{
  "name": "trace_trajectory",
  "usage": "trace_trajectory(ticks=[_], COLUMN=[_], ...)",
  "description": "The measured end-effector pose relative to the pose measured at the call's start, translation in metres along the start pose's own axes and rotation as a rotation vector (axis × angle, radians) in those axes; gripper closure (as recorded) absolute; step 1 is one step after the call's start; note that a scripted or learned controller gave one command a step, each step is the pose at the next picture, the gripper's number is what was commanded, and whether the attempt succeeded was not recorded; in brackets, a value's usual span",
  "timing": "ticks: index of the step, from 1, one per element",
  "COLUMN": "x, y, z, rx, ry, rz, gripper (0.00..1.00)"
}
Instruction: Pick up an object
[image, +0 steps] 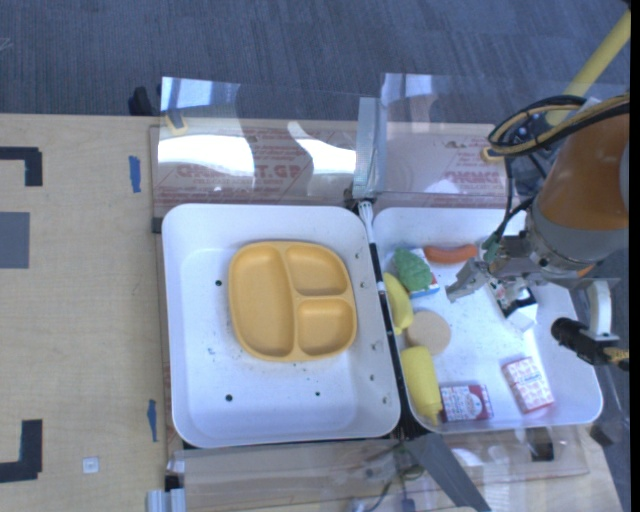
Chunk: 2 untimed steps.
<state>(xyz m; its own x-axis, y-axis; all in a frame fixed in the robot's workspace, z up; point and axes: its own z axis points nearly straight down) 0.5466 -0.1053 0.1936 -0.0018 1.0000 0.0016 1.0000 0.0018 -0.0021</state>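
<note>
Seemingly the pincer (478, 276) hovers in the right bin (575, 405) near the green object (411, 267); whether it's apart I cannot tell. Crowded neighbours like the orange carrot (452, 253) could spoil a grasp

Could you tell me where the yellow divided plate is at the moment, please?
In the camera view, the yellow divided plate lies flat in the left bin, near its middle, across the divider from the right bin.
</note>
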Motion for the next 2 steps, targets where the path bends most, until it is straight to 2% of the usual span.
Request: trace_trajectory(ticks=[1, 2], x=[0.011, -0.003], y=[0.048, 0.077], z=[0.095, 0.107], rx=[-0.011, -0.006], ry=[-0.003, -0.003], rz=[-0.084, -0.22], gripper=[0.0, 0.0])
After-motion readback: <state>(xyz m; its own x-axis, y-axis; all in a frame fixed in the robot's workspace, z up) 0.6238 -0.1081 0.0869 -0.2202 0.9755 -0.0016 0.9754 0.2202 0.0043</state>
